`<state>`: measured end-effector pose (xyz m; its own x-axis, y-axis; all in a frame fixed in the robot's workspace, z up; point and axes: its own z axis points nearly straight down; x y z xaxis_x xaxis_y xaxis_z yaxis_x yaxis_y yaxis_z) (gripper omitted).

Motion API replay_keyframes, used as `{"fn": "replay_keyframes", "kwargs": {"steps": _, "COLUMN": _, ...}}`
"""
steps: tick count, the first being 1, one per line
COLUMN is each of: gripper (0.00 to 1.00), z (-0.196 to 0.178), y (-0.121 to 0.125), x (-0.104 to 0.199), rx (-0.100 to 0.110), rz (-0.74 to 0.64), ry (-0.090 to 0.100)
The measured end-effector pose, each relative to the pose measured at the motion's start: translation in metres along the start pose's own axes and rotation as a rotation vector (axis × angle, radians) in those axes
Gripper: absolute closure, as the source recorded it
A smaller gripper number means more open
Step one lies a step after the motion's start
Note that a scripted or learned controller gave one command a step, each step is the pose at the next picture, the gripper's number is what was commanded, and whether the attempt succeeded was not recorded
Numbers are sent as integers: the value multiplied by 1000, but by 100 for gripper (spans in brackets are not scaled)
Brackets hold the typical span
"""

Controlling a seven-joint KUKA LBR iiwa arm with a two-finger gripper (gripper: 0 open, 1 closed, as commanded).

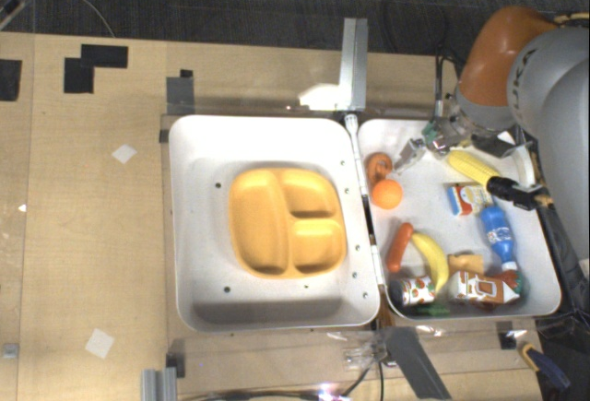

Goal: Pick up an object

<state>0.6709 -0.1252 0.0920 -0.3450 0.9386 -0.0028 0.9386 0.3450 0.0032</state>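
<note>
The right bin (544, 298) holds several small items. Among them are an orange ball (386, 194), a brown rounded piece (377, 167), a yellow banana-like piece (472, 167) and a blue bottle (496, 234). A red sausage (398, 244), a banana (431, 261), a can (417, 291) and a printed carton (485, 288) lie toward the front. My gripper (413, 151) hangs low over the bin's far part, just right of the brown piece and left of the yellow piece. I see nothing held in it.
In the left bin (194, 279) lies a yellow compartment tray (284, 219). A metal post (354, 63) stands behind the wall between the bins. The grey arm with its orange band (498, 49) covers the right bin's far right corner.
</note>
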Motion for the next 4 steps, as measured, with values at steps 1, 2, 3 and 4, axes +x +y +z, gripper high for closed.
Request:
{"fn": "replay_keyframes", "kwargs": {"steps": 1, "gripper": 0, "z": 2, "y": -23, "x": 25, "rx": -3, "rz": -196, "ry": -1}}
{"fn": "replay_keyframes", "kwargs": {"steps": 2, "gripper": 100, "z": -11, "y": -20, "x": 25, "rx": -11, "rz": -198, "ry": -5}}
{"fn": "replay_keyframes", "kwargs": {"steps": 3, "gripper": 100, "z": 2, "y": -37, "x": 32, "rx": -9, "rz": -180, "ry": -4}}
{"fn": "replay_keyframes", "kwargs": {"steps": 4, "gripper": 0, "z": 3, "y": -38, "x": 31, "rx": -7, "rz": -179, "ry": -4}}
